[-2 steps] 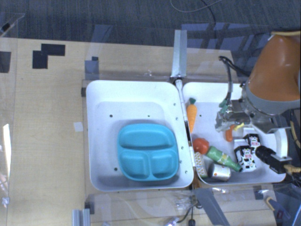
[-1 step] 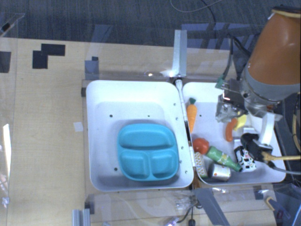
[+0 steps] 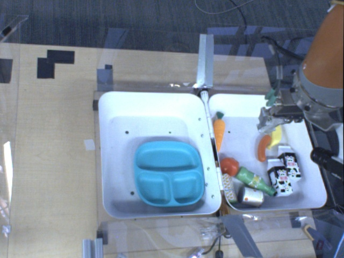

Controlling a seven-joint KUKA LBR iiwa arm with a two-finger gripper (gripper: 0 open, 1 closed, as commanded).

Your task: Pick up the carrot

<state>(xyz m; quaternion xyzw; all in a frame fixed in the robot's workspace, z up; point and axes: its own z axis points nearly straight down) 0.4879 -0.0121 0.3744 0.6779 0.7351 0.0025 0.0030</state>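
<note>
The small orange carrot with a green leafy top (image 3: 219, 130) lies in the right-hand shallow white plastic bin (image 3: 317, 198), close against that bin's left wall, its green end pointing toward the far rim. Nothing touches it.

The grey arm with the orange band (image 3: 325, 52) reaches over the same bin's far right part. Its metal hand (image 3: 271, 117) hangs well apart from the carrot, toward the right, just above a yellow and orange toy piece (image 3: 269, 141). Whether the hand is released or clenched cannot be told at this angle.

Nearer than the carrot lie a red tomato-like toy (image 3: 229, 165), a green bottle-shaped toy (image 3: 255, 179), a silver can (image 3: 250, 196) and a black-and-white patterned carton (image 3: 285, 173).

Left of the carrot, past the wall, the left-hand white bin (image 3: 115, 112) holds a blue divided plastic tray (image 3: 169, 171). Both bins rest on the pale wooden surface (image 3: 48, 144).
</note>
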